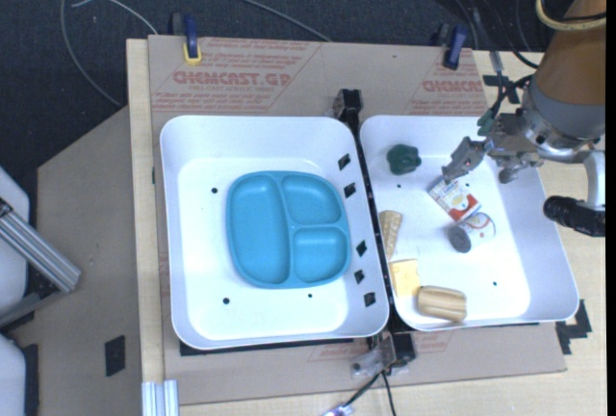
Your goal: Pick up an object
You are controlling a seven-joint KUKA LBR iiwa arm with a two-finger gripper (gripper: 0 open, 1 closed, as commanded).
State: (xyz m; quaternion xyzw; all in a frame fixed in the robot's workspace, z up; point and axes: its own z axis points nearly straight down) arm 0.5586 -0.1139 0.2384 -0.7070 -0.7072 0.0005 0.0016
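Red-white packet (460, 203) | jaws (460, 175) just above | spread unclear

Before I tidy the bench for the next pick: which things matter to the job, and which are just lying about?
Part of the job:
gripper
red-and-white packet
green lump
grey pebble
waffle cone
yellow block
tan roll
right bin

Just lying about:
blue divided plate
left bin
blue clamps

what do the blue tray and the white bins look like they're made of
Blue tray: looks like moulded plastic, matte to satin, one even colour with soft rounded compartment edges. White bins: probably thin plastic too, smooth with a slight sheen and rounded corners, though coated metal can't be ruled out.
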